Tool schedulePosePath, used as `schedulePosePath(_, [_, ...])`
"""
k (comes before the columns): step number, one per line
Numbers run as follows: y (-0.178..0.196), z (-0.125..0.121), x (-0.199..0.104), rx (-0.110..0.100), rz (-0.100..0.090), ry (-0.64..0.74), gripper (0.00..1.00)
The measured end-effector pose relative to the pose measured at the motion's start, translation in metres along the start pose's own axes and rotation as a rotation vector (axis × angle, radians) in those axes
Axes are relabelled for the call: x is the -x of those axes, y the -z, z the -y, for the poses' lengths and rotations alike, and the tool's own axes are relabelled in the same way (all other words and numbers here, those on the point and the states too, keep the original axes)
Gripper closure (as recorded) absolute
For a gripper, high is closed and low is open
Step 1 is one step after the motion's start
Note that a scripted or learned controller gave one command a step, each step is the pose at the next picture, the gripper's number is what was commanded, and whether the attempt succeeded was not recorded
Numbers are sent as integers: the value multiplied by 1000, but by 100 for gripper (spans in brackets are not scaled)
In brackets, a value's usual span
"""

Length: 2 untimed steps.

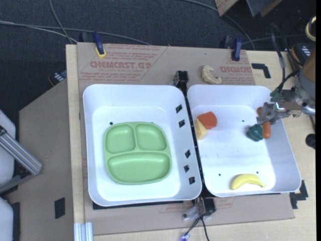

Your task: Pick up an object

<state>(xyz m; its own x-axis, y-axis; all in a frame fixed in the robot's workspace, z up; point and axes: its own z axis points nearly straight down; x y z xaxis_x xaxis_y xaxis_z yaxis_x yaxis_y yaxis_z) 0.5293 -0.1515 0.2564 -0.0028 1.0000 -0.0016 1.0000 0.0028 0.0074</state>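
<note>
The right bin (281, 159) holds a red-orange block (207, 119) touching a pale yellow piece (200, 130) near its left wall. A yellow banana (247, 182) lies by its front edge. At its right side a dark teal object (255, 132) sits against a small orange-red piece (267, 129). My gripper (268, 115) reaches in from the right and hangs directly over that pair, at or just above their tops. I cannot see whether anything is between its tips.
A green divided plate (137, 152) lies in the left bin (95, 109). A tan curved object (211, 74) rests on the cardboard behind the right bin. Clamps (100, 49) hold the board's back edge, and cables trail at the right.
</note>
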Motion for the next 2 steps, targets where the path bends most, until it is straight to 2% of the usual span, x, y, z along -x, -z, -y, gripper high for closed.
schedulePosePath(1, [4,-18,-55,-5,-3,4,100])
schedulePosePath(2, [-16,-29,-107,-11,-3,1,100])
